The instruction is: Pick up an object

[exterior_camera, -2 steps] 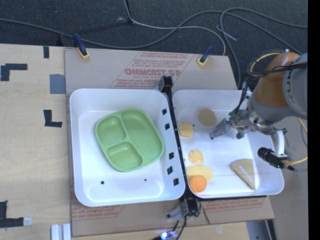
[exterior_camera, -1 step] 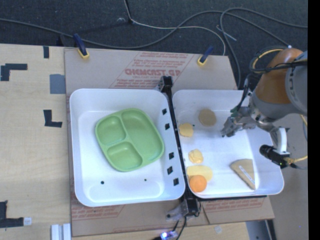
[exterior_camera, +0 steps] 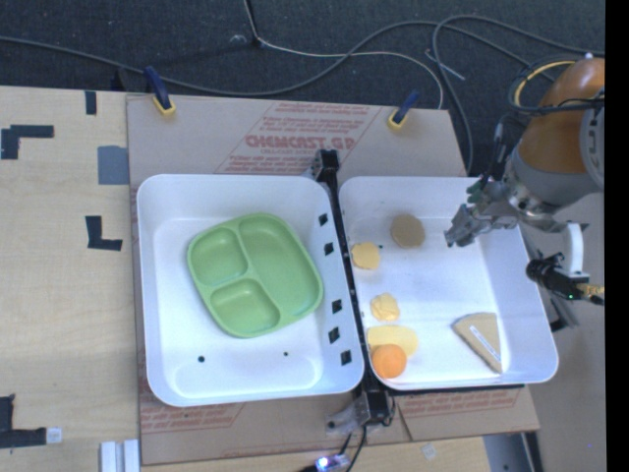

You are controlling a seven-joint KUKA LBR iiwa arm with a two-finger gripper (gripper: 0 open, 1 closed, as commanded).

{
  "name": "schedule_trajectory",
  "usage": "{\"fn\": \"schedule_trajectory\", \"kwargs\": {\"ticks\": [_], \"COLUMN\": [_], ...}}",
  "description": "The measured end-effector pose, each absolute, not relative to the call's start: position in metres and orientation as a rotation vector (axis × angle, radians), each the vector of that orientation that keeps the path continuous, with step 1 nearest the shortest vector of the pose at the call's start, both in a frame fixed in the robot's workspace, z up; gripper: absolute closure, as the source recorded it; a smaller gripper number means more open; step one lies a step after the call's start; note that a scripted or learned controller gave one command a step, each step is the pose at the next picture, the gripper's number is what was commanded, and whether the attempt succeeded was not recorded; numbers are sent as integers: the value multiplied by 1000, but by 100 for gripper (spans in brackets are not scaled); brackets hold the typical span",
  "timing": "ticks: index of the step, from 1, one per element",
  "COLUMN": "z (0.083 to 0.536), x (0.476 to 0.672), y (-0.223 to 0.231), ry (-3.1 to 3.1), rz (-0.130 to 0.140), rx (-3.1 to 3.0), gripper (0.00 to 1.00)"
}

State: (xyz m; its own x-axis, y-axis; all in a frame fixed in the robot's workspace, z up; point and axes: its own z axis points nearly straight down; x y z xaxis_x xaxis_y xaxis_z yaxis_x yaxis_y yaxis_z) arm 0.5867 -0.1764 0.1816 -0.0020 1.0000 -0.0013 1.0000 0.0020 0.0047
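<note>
The gripper [exterior_camera: 460, 232] hangs over the upper right part of the right bin [exterior_camera: 521, 293], reaching in from the right edge. Its dark tip points down and to the left; how wide it stands cannot be told from this angle, and nothing shows in its hold. It is near the tan disc [exterior_camera: 407, 230] but apart from it. Above the wrist the arm [exterior_camera: 555, 155] carries its orange band.

2 white bins sit side by side on a cardboard sheet [exterior_camera: 285, 136] with red print, which is clamped at its far edge by 2 yellow-tipped clips [exterior_camera: 157, 94]. The sheet lies on a pale wooden bench [exterior_camera: 49, 293] marked with dark tape. Beyond the bench is dark carpet with thin cables [exterior_camera: 295, 47] across it.

The left bin [exterior_camera: 162, 362] holds a green tray [exterior_camera: 254, 273] with 3 compartments, lying flat and turned at a slant.

In the right bin lie 6 small things: the tan disc near the top, a pale yellow piece [exterior_camera: 366, 256] by the divider, a yellow lump [exterior_camera: 384, 307] lower down, a flat yellow piece [exterior_camera: 398, 337] touching an orange ball [exterior_camera: 390, 361] at the front left corner, and a tan wedge [exterior_camera: 480, 338] toward the front right.
</note>
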Motion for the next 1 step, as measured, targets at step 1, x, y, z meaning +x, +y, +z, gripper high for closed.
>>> {"fn": "schedule_trajectory", "kwargs": {"ticks": [1], "z": [224], "x": [590], "y": [-177], "ry": [2221], "rz": [3], "rx": [2217], "gripper": [100]}}
